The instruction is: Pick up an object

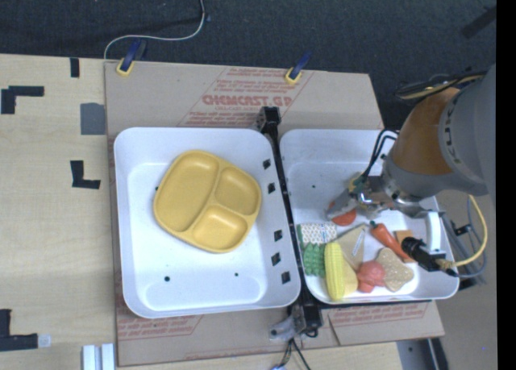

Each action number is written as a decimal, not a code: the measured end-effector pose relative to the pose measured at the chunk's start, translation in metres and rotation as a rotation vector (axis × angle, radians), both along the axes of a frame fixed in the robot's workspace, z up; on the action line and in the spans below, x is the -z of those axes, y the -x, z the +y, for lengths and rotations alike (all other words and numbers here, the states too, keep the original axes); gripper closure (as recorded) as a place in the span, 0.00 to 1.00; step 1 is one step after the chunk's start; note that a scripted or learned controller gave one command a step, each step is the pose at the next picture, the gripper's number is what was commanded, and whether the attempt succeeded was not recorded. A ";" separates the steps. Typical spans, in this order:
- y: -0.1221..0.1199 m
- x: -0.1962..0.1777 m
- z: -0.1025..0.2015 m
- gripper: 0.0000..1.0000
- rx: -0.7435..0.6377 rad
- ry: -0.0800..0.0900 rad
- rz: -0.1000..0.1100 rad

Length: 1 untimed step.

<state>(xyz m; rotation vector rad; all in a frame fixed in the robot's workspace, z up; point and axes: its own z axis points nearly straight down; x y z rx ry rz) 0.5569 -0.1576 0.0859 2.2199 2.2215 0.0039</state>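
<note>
My gripper (351, 203) hangs low in the right bin (322, 151), near its middle, and the grey arm with its orange band (423, 147) comes in from the right. A small red-orange piece (344, 218) lies right under the gripper's tip, touching or nearly touching it. I cannot see it lifted off the bin floor. Toy food is heaped along the bin's front: an orange carrot (385, 237), a yellow corn cob (339, 271), a green piece (312, 259), a red fruit (370, 275) and a tan slice of bread (396, 270).
A yellow divided plate (208, 200) lies in the left bin (137, 280). A black divider with clips (278, 191) runs between the bins. A white patterned piece (317, 234) lies beside the green one. Both bins rest on cardboard (242, 98).
</note>
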 end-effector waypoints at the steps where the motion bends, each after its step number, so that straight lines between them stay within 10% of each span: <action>1: -0.020 0.000 0.007 0.00 -0.001 0.002 0.002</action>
